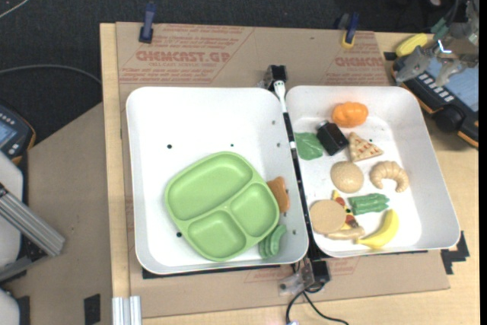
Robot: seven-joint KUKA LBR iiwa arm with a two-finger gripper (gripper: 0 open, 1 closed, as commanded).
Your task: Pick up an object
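Cardboard-covered worktop (228,49) carries two shallow white bins side by side, and blue clamps (147,24) pin its far edge. At the upper right, outside both bins, sits the arm's tip (445,49), a blurred grey cluster. Whether its grasp is open or closed cannot be told, and nothing is visibly held there.

The right bin (415,114) lies just below and to the left of the arm's tip. Closest to it is an orange (350,113), near the bin's far wall. Just beyond the orange, going away from the tip, a black block (332,137) touches a green leafy piece (308,146), with a pizza slice (364,148) beside the block. Farther down sit a round bun (347,177) and a croissant (389,175), side by side and slightly apart. Below them are a green vegetable piece (368,202), a flat tan round (329,217) and a banana (383,231), farthest from the tip within this bin.

The left bin (152,118) is well apart from the arm's tip. It holds a green divided plate (221,204), an orange-brown piece (278,194) at the plate's right edge, and a small green piece (272,241) at its near corner.
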